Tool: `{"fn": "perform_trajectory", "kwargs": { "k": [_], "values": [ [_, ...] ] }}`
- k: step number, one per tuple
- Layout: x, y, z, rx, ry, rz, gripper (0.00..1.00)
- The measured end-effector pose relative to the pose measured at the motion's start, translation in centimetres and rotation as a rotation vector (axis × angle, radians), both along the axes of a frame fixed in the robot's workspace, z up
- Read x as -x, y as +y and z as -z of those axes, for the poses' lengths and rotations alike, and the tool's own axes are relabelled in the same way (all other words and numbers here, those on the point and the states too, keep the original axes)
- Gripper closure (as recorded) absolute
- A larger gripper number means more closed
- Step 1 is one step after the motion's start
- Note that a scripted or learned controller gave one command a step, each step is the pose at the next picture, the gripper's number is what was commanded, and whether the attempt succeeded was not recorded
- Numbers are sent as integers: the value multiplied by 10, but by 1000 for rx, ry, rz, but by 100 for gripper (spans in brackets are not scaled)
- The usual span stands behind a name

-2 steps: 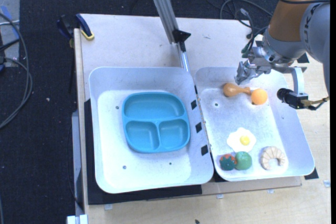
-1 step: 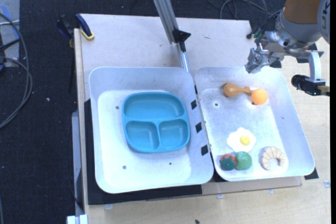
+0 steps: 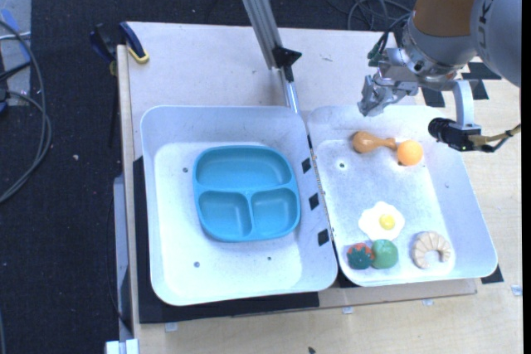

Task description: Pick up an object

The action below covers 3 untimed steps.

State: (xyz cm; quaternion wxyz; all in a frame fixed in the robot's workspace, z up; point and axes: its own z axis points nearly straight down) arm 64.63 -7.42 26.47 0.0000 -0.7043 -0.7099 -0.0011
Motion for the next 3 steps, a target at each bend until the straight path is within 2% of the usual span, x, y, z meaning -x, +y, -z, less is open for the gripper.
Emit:
{"fn": "perform_trajectory", "kwargs": {
  "k": [2, 3],
  "values": [
    [11, 105, -2, 1, 3, 1, 100],
    [23, 155, 19, 1, 5, 0, 100]
  ]
}}
